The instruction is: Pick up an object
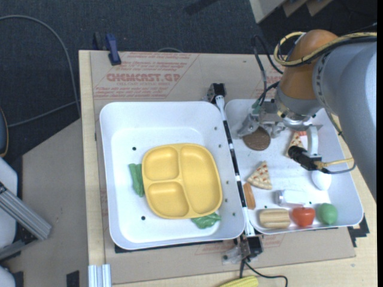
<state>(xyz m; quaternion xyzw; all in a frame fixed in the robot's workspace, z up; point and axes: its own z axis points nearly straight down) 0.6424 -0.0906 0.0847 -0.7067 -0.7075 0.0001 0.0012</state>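
Gripper is hovering low in right bin, over brown cookie | finger state: cannot tell | cookie is lying flat near bin's far-left corner, apart from pizza slice | advice: be centring over cookie, descending straight, straddling its edges, avoiding bin wall while closing.

Robotics laboratory: industrial arm over cardboard-topped bench, two white bins, trailing cables, dark carpet.
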